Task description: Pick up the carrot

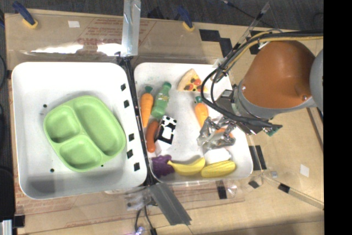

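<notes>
Crowding is the chief hazard I judge from the camera view. My claw [218, 135] hangs low in the right bin [245, 143], right of the frame's centre, and I cannot tell whether it is clenched or released, because cables and the metal of the wrist blur together there. An orange carrot [201, 111] lies just above and left of it, its lower end running under my hardware, so contact is unclear.

A second, longer carrot [146, 108] lies along the bin's left wall, end to end with a reddish sausage-like piece [152, 136] below it and just beside a green bottle [161, 99]. With two candidates, I could close on the wrong neighbour, or nudge the near carrot sideways toward the pizza slice [190, 81] above it.

Below my claw sit a banana [187, 165], a yellow oblong piece [218, 169] and a purple item [161, 163], close enough to get clipped on descent.

As for looks, the near carrot is short, stubby, bright orange, with a dark green tip at its upper end, smooth and probably slippery plastic. The left bin [33, 85] holds a green divided plate [83, 132], well apart.
</notes>
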Controlling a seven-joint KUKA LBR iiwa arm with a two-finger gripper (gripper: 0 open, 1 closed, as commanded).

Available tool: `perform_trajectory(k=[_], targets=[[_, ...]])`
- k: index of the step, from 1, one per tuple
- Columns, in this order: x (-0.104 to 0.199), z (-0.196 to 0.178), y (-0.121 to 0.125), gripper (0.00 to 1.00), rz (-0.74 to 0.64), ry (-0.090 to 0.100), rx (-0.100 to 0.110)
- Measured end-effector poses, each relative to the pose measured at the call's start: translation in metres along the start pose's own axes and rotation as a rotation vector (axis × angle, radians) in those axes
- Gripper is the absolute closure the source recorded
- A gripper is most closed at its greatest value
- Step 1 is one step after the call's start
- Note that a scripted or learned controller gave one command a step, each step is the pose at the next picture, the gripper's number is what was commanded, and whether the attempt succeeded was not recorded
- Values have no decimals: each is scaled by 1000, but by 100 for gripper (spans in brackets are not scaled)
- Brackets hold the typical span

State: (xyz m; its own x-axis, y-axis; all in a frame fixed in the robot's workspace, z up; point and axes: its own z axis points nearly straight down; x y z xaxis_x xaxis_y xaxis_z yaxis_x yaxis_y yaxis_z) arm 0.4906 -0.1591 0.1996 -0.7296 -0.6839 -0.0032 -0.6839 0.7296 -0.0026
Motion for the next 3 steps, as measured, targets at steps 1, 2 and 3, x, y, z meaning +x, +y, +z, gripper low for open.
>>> perform_trajectory(k=[1,2,3], targets=[[8,107,-47,100,-104,1,-1],[5,10,-6,100,-322,0,1],[45,-71,-30,100,-450,2,2]])
